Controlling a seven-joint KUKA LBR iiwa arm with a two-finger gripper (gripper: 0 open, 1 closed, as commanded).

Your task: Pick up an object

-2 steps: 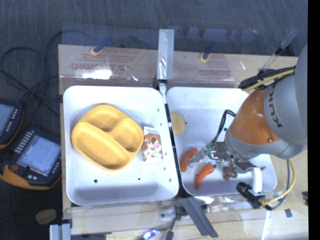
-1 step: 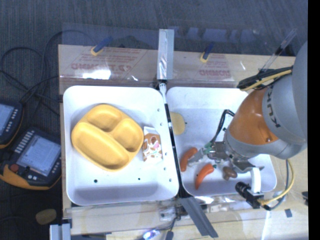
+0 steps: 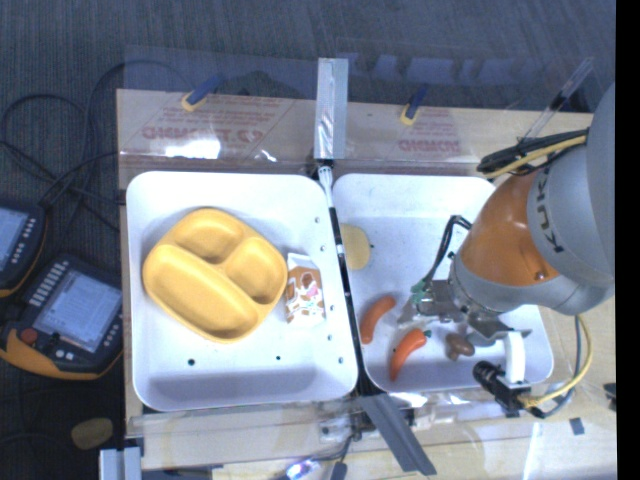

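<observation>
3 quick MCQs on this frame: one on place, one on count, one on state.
1. Where is the yellow divided dish?
A. left bin
B. right bin
C. on the bench outside the bins

2. How many orange carrot-like pieces lie in the right bin?
A. none
B. two
C. five

3. Where is the hand?
A. over the left bin
B. raised clear of both bins
C. low in the right bin

Answers:
1 A, it sits in the left bin beside a small packet.
2 B, two pieces.
3 C, it sits beside the carrots.
</observation>
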